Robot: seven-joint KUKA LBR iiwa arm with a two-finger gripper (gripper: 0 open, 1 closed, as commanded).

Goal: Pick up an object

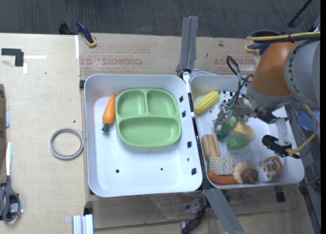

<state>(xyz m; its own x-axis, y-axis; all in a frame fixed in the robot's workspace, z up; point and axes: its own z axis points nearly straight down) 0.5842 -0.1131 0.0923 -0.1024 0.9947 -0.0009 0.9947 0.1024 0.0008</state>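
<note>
Clutter is the main risk: the right bin (298,179) is packed, and the gripper (225,118) is down among the items near the bin's middle, just beside a green object (237,141) and a pale yellow piece (244,130). Whether the claw is open, closed or gripping something, cannot tell; it is too small and tangled with cables here. No clear target yet. Nearest candidates are that green object and the corn (206,102) toward the bin's back-left corner.

Likely failures, as a judgement:
- Items touch each other, so the claw could nudge a neighbour, catch two at once, or pinch an edge and slip.
- Rounded toy food may roll away under contact.
- The hot dog (210,145), patterned packet (220,165) and other pieces along the front edge are crowded, hard to reach cleanly.

The left bin (97,177) holds a green divided plate (148,117) and a carrot (108,110) near its left wall.

Writing: red print on the cardboard (127,54) behind the bins, mirrored or upside down, not readable. Grey letters on the arm (300,75), partly cut off, unreadable.
</note>
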